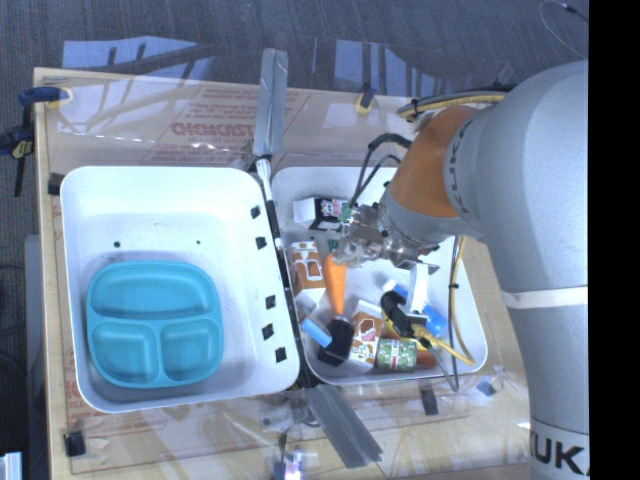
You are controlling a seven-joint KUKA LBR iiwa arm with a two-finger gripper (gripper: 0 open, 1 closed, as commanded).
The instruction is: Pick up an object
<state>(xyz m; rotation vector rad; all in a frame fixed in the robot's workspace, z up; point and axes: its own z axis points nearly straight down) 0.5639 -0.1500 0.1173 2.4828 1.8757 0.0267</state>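
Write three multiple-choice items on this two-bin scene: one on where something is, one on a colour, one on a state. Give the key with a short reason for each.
1. Where does the divided tray lie?
A. In the left bin
B. In the right bin, among the clutter
C. On the bench outside both bins

2. What colour is that tray?
A. Red
B. Turquoise blue
C. Yellow

3. How does the carrot stand with respect to the pincer?
A. Lifted high above the bin rim
B. Lying in the right bin just below the pincer
C. Resting on the tray

Key:
1 A, the tray sits alone on the left bin's floor, toward its near corner.
2 B, its whole surface is turquoise blue against the white bin.
3 B, the carrot lies among the other items in the right bin, with the pincer directly over its upper end.
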